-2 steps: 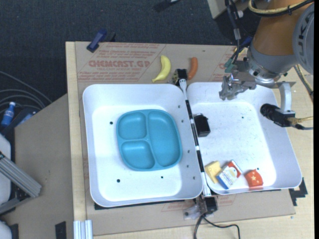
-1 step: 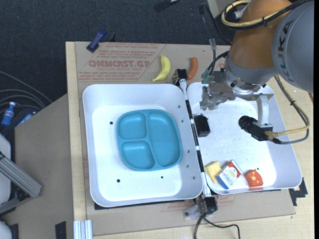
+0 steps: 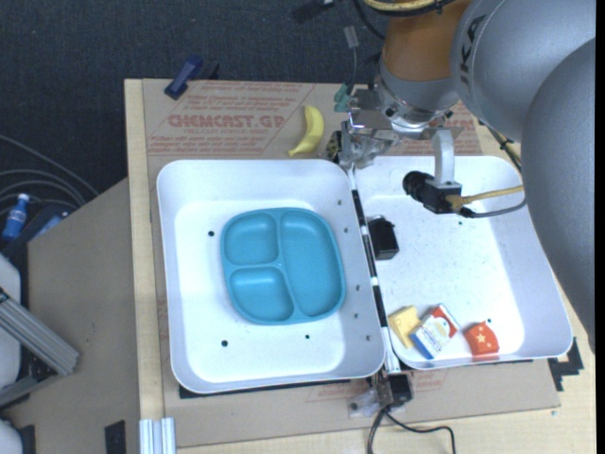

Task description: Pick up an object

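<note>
Objects sit mostly in the right bin [image 3: 473, 263]: a black block [image 3: 383, 237] just beside the rim shared with the left bin [image 3: 189, 329], and, clustered at the near edge, a yellow block [image 3: 405, 325], a small carton [image 3: 435, 333] and a red packet [image 3: 483, 340]. A blue divided plate [image 3: 282, 265] lies flat in the middle of the left bin. A yellow banana [image 3: 308, 132] rests on the tabletop [image 3: 227, 121] behind the left bin. The gripper [image 3: 353, 154] hangs over the far end of the shared rim, near the banana; open or closed, cannot tell. Nothing visibly held.
</note>
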Action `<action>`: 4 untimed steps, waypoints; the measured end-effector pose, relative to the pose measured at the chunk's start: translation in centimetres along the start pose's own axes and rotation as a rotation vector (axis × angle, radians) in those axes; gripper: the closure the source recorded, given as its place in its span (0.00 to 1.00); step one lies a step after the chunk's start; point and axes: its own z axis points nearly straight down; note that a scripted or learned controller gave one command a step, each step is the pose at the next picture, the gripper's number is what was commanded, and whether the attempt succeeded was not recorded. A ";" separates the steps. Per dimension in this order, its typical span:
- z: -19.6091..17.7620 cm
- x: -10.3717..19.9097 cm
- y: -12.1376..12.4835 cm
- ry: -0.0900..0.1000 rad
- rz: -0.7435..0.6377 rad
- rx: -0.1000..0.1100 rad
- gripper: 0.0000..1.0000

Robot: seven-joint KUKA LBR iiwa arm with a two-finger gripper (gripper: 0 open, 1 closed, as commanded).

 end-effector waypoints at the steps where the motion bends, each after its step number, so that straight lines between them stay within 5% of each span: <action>1: -1.4 1.8 2.1 -0.001 0.000 -0.002 1.00; 2: -1.1 8.1 0.7 0.000 -0.001 0.003 1.00; 3: -2.6 13.3 -7.3 0.000 0.000 0.004 1.00; 4: -1.0 17.1 -5.3 0.000 0.000 0.000 1.00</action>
